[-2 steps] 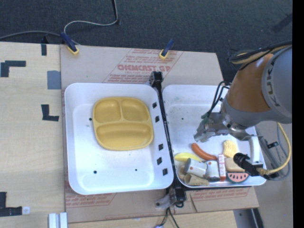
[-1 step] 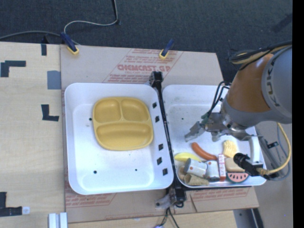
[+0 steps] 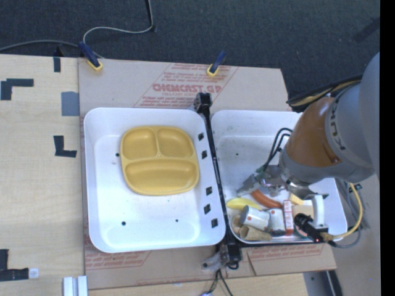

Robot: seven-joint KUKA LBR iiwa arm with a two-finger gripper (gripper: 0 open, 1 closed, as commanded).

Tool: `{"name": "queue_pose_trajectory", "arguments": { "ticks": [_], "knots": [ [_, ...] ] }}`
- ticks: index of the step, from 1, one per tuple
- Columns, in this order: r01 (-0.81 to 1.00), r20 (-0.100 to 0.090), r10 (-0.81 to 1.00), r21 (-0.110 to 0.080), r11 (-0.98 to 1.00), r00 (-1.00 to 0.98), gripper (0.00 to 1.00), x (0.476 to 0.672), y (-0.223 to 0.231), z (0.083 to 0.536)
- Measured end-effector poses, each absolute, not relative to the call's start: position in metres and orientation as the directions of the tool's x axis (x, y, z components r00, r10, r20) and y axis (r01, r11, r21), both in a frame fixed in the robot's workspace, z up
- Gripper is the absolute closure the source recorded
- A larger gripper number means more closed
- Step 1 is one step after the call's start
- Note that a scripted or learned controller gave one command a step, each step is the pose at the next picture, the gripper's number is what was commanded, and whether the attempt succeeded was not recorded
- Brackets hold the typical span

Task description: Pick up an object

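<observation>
Two white bins side by side on a cardboard-covered bench. Left bin (image 3: 105, 227): one yellow divided tray (image 3: 159, 160), lying flat toward the far side. Right bin (image 3: 247, 134): a heap of small objects (image 3: 265, 217) crowded along the near wall — an orange-red sausage-shaped piece (image 3: 266, 198), a yellow piece (image 3: 242, 203), a white cup-like item (image 3: 254, 216). The gripper (image 3: 271, 180) sits low over this heap, just above the orange-red piece — whether its jaws are open or closed cannot be told. Arm (image 3: 327, 137) enters from the right.
</observation>
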State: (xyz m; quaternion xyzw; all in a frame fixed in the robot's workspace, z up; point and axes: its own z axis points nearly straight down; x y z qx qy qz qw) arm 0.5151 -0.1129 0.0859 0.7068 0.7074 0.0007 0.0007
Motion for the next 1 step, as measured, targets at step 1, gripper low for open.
{"name": "queue_pose_trajectory", "arguments": {
  "ticks": [1],
  "knots": [
    [1.0, -0.002, 1.0, 0.004, 0.0, 0.0, 1.0, 0.5156, -0.1136, 0.0957]
  ]
}}
